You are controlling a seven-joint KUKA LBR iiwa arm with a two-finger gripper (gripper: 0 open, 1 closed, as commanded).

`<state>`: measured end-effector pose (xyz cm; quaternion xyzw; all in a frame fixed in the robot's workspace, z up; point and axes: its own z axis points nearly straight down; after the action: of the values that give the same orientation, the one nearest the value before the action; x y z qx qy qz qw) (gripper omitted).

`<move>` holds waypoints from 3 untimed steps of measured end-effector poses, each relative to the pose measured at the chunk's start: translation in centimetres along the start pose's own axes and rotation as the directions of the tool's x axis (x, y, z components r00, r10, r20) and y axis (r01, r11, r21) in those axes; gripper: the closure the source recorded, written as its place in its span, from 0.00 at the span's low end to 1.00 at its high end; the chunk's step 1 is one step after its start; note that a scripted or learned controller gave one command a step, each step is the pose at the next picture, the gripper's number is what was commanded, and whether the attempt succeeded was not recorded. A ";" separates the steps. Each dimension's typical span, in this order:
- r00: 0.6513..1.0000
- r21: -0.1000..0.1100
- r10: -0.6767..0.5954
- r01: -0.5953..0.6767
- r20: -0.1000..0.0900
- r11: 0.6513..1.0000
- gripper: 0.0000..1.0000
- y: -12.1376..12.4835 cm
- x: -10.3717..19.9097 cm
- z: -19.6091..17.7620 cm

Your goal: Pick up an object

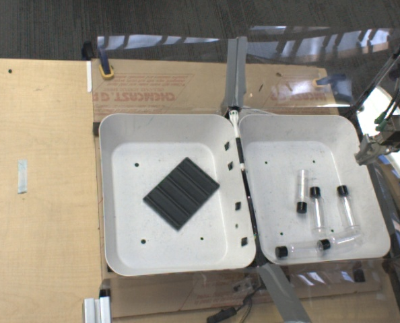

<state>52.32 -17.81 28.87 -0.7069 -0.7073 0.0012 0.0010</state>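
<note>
At center left of the frame we see a black ribbed pad lying flat in the left bin. Clear tubes with black caps lie scattered in the right bin. We cannot tell the state of the jaws.

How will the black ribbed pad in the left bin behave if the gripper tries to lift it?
The black ribbed pad lies flat on the floor of the left bin, so its edges probably give little to grip. It looks thin and may be light, perhaps somewhat flexible. Being flat, it is unlikely to roll; a push would likely slide it across the smooth white floor.
</note>
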 end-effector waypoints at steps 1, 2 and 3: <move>0.999 -0.001 -0.050 0.050 -0.001 0.999 0.00 -1.6 -4.4 11.3; 0.995 0.002 -0.099 0.099 -0.015 0.995 0.00 -4.3 -3.6 19.5; 0.995 0.000 -0.098 0.098 -0.015 0.995 1.00 -4.3 -3.6 18.6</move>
<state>48.00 -21.39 10.27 -0.6714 -0.7411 -0.0036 0.0066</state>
